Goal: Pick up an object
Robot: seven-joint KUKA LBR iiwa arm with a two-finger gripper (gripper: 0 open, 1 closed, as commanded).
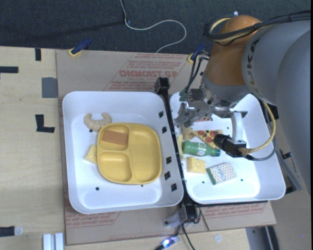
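Camera view: arm [240,61] hides the end effector [190,120] fingers over right bin [261,184].

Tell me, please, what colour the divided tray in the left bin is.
Yellow; the divided tray shows best in the camera view.

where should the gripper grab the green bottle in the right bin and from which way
Probably across the green bottle's body near its middle, coming straight down. It lies on its side, long axis running left to right, so fingers closing across its narrow width fit best. A cheese wedge sits just below it, leaving little room on that side.
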